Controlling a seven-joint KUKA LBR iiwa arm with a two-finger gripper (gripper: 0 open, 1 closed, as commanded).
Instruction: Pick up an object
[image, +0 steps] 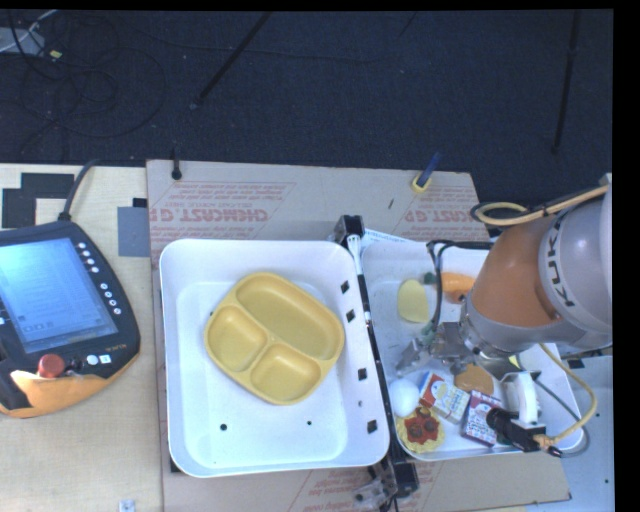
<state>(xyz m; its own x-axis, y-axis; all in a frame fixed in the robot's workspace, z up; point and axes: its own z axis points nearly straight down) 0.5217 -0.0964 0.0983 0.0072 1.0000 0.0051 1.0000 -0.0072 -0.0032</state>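
Reaching in from the right, the arm (540, 280) lowers its tool (432, 345) into the right bin (385, 262), among a pale yellow lemon (413, 300), a white egg (402, 397) and small cartons (450, 400). Whether the tool is spread or pressed together cannot be told. A clean grasp probably needs centring over one isolated item, away from the bin wall.

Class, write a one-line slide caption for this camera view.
KUKA arm reaches into the cluttered right bin; yellow divided plate sits in the left bin.
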